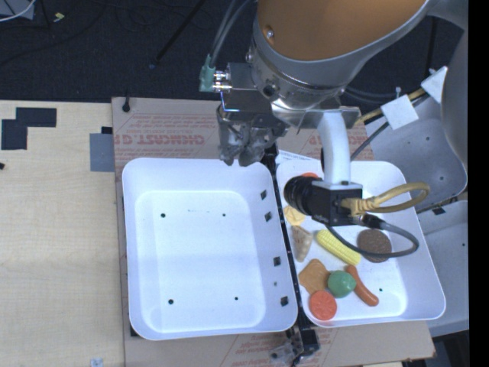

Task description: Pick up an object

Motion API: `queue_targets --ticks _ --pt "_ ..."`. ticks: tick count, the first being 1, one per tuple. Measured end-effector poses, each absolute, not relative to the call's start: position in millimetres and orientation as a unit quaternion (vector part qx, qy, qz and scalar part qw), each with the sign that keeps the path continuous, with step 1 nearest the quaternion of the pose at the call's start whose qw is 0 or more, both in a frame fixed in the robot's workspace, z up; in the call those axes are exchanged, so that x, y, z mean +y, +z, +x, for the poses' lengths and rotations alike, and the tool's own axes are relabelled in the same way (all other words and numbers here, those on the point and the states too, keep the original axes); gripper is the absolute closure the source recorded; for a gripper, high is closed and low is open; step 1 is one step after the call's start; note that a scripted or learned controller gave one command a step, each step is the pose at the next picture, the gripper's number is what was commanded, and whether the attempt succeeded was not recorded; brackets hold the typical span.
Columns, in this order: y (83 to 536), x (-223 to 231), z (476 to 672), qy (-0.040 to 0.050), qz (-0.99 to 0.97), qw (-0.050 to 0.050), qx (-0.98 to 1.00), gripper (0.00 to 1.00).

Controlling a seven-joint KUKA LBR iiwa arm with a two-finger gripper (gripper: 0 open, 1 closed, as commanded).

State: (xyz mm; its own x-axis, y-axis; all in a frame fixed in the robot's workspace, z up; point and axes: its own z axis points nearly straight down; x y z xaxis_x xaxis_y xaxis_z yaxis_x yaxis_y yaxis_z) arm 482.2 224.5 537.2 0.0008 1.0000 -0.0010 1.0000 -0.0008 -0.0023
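My gripper [242, 151] hangs over the far rim where the two bins meet, just above the left bin's [145, 205] back right corner. Nothing shows in its grasp. Toy foods lie in the right bin [416, 281]: a yellow corn cob [336, 245], a brown round piece [374, 242], a green ball [341, 283], an orange carrot-like stick [362, 289], a red-orange disc [322, 306], a tan cookie-like piece [311, 273], a beige piece [302, 242] and a small yellow piece [294, 216]. A red item [309, 177] peeks out behind the arm's hardware.
A black cylinder with a yellow cable [321, 199], mounted on the arm, hangs over the right bin's far half and hides part of it. The large orange and grey arm body [336, 29] fills the upper middle. Wooden bench [53, 228] lies to the left.
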Motion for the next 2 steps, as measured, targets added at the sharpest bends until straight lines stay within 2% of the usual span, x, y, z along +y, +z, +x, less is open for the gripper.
queue_targets --ticks 1,2 --pt "537.1 244.3 475.7 0.0010 -0.707 0.001 -0.707 1.00" --pt "537.0 244.3 484.0 0.0012 -0.707 0.000 -0.707 1.00"
